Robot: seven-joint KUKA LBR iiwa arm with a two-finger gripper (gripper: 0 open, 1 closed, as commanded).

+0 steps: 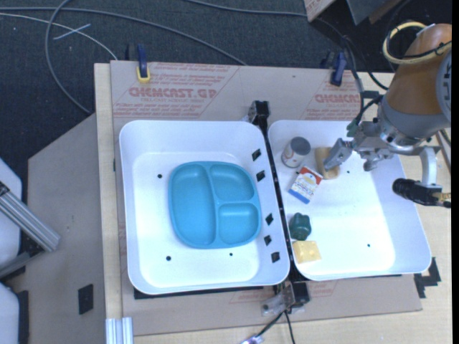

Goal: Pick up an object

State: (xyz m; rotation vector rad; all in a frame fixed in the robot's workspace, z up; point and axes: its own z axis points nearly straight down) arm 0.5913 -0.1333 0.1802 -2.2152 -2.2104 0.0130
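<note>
My gripper [353, 158] hangs over the back of the right bin [373, 253], reaching in from the right. Its fingers are open, and nothing shows between them. The left fingertip [336, 158] is right beside a tan block [323, 155], which it partly hides; I cannot tell whether they touch. Left of the block stands a small silver can [295, 150]. A white, blue and red carton [305, 185] lies in front of the can. Along the bin's left wall lie a dark green object [299, 226] and a yellow block [307, 251].
In the left bin [143, 192] lies a blue divided plate [214, 203]. A black divider with clips [267, 185] runs between the bins. A black part [414, 189] juts over the right bin's right rim. The right bin's middle and front right show bare floor.
</note>
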